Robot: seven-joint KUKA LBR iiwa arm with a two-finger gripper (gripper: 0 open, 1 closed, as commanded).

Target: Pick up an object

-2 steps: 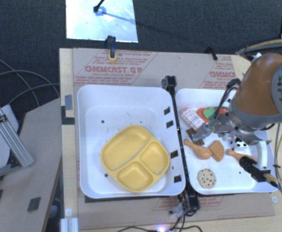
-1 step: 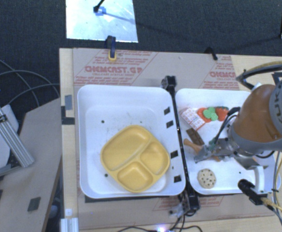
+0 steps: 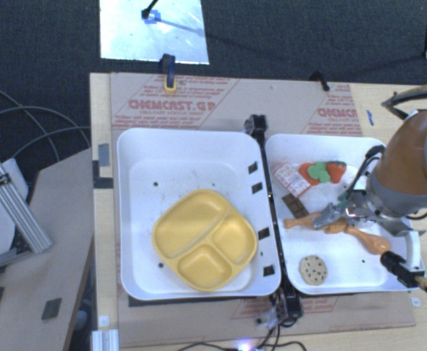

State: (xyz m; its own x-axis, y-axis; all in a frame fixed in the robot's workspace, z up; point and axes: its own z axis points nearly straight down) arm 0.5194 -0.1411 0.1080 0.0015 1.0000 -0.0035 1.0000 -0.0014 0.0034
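Gripper [image 3: 329, 218] hovering in the right bin [image 3: 345, 273].
It is sitting over the orange wooden utensil [image 3: 360, 234]; grip state: cannot tell.

table [image 3: 228, 97] with printed cardboard sheet under two white bins. left bin [image 3: 137, 196], right bin [image 3: 360, 278], touching along a black divider [image 3: 270, 210] with clips. blue-and-yellow clamp [image 3: 169, 74] at table's far edge. shiny square sheet [image 3: 153, 19] on dark carpet beyond. aluminium frame rail [image 3: 12, 196] at left, grey cables [image 3: 45, 130] looping nearby.
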